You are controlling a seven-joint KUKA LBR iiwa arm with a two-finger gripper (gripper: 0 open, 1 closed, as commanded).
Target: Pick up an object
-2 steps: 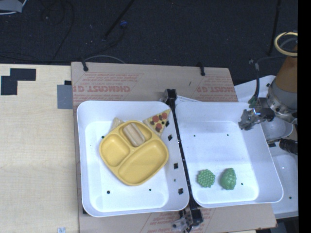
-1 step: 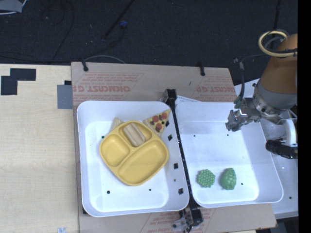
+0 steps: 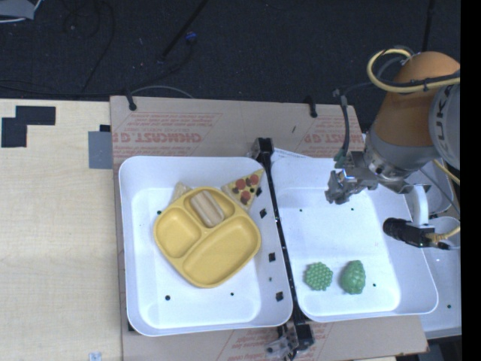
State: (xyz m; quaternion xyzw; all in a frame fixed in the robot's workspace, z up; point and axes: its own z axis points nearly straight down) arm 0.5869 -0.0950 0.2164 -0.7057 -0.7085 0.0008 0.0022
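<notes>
The end effector (image 3: 342, 186) hangs over the upper part of the right bin (image 3: 421, 307), just right of the divider between the two bins; whether its fingers are open or closed cannot be told, and nothing is seen held in it. Well below it, near the bin's lower edge, lie a round green bumpy object (image 3: 318, 276) and, just right of that, a green leafy object (image 3: 352, 277). The left bin (image 3: 139, 299) holds a yellow divided plate (image 3: 208, 237) with a pizza slice toy (image 3: 246, 187) touching its upper right rim.

grey arm (image 3: 409, 138) from the right, wrist bent down, fingers (image 3: 336, 192) low, state unclear
</notes>
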